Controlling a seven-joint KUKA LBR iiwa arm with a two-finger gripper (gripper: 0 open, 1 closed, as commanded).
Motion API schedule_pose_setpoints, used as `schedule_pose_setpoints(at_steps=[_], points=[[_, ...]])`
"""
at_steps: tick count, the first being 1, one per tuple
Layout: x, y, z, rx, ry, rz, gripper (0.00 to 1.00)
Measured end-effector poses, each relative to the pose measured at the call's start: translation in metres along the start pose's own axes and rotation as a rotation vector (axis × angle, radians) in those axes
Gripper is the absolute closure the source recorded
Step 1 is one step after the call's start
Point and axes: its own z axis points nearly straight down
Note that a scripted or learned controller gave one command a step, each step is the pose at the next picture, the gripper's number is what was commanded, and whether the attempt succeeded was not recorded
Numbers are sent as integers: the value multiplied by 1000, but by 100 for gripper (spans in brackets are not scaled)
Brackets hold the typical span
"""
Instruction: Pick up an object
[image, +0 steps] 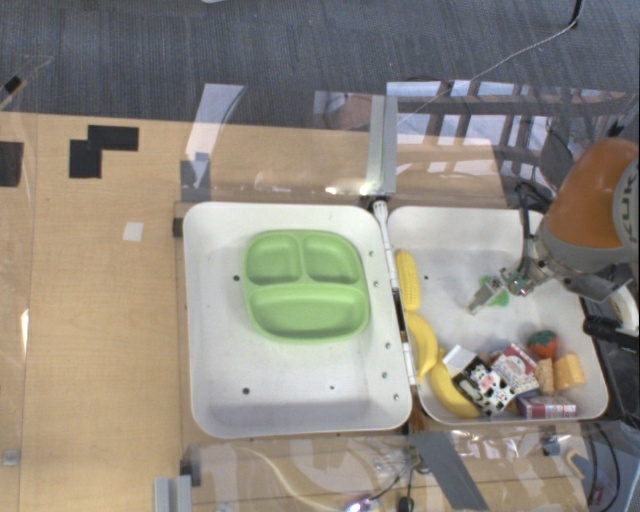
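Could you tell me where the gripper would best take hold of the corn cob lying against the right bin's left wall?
Probably mid-length on the corn cob, coming straight down. It lies flat and runs along the right bin's left wall, so the jaws should close across its narrow width; the wall-side finger has little room, while its right side looks open.

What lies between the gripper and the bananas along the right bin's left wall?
In the camera view, only bare white bin floor lies between the gripper and the bananas.
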Motion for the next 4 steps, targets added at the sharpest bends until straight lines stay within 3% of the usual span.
schedule_pose_setpoints(at_steps=[1,2,3,4], points=[[1,3,-11,-5,0,0,100],[26,87,-71,7,7,171,100],[27,89,-82,3,4,164,100],[3,39,-74,12,6,462,100]])
